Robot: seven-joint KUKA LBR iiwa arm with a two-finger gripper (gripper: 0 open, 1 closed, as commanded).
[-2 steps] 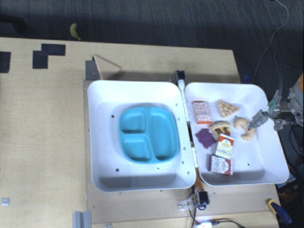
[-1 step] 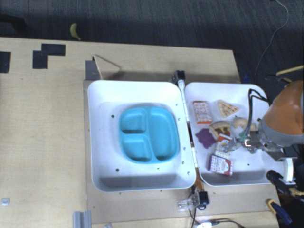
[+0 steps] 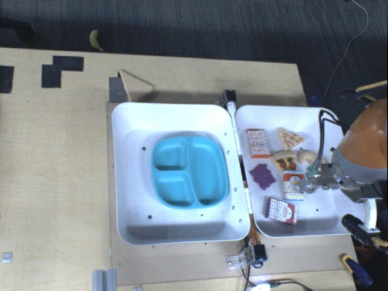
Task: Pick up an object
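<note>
Nearest the camera, a red carton [image 3: 281,210] lay in the right bin [image 3: 327,228]; the end effector [image 3: 313,179] hovered above snack packets [image 3: 293,187], grip state unclear.

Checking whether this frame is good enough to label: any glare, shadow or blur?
Camera view: soft overall, the small items in the right bin lack crisp detail; a grey shadow lies along the left bin's near wall; the blue tray is evenly lit, without glare; the end effector is too blurred to make out.
</note>
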